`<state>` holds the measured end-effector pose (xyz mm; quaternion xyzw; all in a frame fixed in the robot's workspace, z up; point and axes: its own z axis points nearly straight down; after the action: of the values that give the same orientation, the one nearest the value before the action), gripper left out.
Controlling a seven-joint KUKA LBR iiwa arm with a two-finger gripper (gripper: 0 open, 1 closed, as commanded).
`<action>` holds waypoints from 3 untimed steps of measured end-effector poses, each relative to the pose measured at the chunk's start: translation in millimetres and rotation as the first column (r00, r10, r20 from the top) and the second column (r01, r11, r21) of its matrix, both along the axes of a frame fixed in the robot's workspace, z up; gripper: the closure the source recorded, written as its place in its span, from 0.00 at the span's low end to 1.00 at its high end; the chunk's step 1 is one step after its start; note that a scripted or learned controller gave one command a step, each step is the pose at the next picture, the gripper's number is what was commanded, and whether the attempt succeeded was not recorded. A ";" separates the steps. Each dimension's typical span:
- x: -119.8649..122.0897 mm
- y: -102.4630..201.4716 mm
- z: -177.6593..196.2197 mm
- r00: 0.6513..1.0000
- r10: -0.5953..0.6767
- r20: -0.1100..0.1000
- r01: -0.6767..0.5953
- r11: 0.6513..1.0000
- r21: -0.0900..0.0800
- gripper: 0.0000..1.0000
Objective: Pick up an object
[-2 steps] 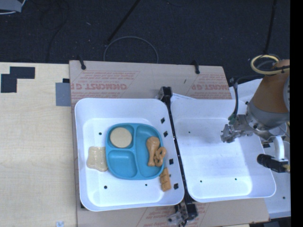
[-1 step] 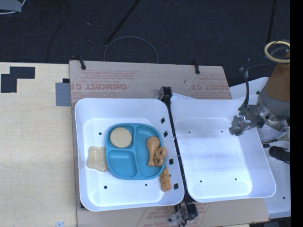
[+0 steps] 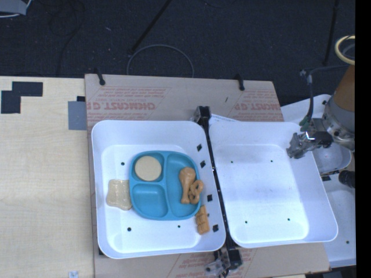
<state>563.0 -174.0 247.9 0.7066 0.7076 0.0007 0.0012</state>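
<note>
Oddly, gripper [image 3: 301,143] over right bin [image 3: 272,236], grip state unclear; blue tray [image 3: 155,204], pretzel [image 3: 191,185] lie left.

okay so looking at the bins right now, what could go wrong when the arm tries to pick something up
The hand sits at the right bin's far right rim, while every object lies in the left bin, so it may close on nothing. The brown pretzel piece and round cracker rest in a blue divided plate, whose walls could block a grasp or let the plate lift too.
</note>
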 end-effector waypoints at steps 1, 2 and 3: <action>-6.8 50.6 -13.1 1.000 0.002 -0.007 -0.002 1.000 0.003 1.00; -10.3 111.2 -7.8 1.000 0.004 -0.007 -0.004 1.000 0.004 1.00; -5.2 167.0 -16.8 1.000 0.002 -0.008 -0.002 1.000 0.002 1.00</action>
<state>557.7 -7.0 231.2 0.7060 0.7082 -0.0013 -0.0023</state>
